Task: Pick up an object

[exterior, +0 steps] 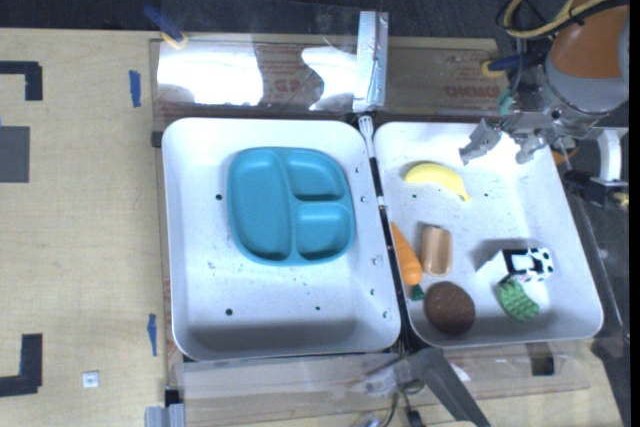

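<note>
Camera view, looking down at a slant on a wooden bench (pixel 80 215) bearing two shallow white bins side by side. The left bin (pixel 190 295) holds a blue divided plate (pixel 292 203), lying flat near the bin's middle. The right bin (pixel 570 245), taken here as the landmark, holds the loose objects. A yellow banana (pixel 437 178) lies in its upper left part. A tan cylinder (pixel 435 249) lies below the banana, near the bin's centre, with an orange carrot (pixel 406 258) just to its left along the bin's left wall. A brown ball (pixel 449 306) rests at the bin's lower edge, just below the cylinder and beside the tip of the carrot. A black-and-white block (pixel 527 263) sits in the lower right part, touching a green ridged object (pixel 517 299) just beneath it. The grey arm with its orange band (pixel 592 35) reaches in over the bin's upper right corner. The gripper (pixel 507 140) hangs above the bin's upper edge, to the right of the banana and apart from it; its two fingers are spread apart with nothing between them. A clear plastic sheet (pixel 270 65) stands behind the left bin.
</note>
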You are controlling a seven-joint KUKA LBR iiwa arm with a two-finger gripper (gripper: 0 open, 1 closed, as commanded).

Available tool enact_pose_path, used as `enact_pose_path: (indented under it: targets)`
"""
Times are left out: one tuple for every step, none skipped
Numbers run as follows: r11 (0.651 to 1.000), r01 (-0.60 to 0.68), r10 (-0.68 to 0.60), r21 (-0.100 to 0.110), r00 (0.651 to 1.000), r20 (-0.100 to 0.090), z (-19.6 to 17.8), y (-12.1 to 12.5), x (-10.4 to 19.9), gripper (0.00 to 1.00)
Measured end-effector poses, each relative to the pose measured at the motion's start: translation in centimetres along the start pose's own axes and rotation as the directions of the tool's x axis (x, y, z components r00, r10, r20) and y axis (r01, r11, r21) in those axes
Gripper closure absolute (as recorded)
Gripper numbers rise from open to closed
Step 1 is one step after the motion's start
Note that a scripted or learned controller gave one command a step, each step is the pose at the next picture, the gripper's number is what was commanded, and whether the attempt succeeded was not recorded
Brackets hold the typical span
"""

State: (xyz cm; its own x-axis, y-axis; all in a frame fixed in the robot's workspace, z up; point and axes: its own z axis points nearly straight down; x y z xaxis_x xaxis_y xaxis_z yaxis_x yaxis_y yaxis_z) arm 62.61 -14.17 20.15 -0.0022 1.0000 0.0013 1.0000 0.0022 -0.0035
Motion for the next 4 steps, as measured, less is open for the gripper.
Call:
enact_pose_path:
  targets:
    - [1.000, 0.011, -0.011, -0.019, 1.000, 0.003, 9.1, 3.2, 1.5, 0.00]
    - [0.998, 0.062, -0.062, -0.032, 0.998, 0.008, 10.1, 3.0, 2.2, 0.00]
    - [0.984, 0.173, -0.173, -0.035, 0.985, 0.007, 10.1, 3.1, 0.7, 0.00]
    - [0.984, 0.173, -0.173, -0.039, 0.985, 0.011, 9.0, 3.2, 0.6, 1.00]
